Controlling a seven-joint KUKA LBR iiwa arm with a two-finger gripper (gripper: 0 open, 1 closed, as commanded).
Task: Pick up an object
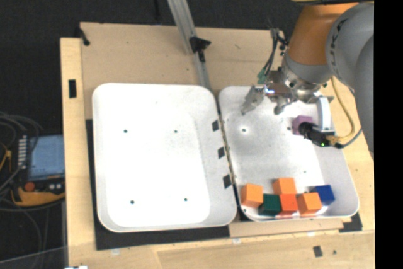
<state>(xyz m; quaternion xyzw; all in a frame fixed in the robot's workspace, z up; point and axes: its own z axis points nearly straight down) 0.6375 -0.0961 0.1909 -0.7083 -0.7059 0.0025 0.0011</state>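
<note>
We judged the setting a robotics laboratory: a plywood bench (157,47) bore two white bins (157,154), a metal mast (179,3) rose behind them, and loose cables with a control pendant (41,164) lay left of the bench.

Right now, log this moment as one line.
gripper: open, above right bin far end | holding: nothing | blocks: near edge
</note>
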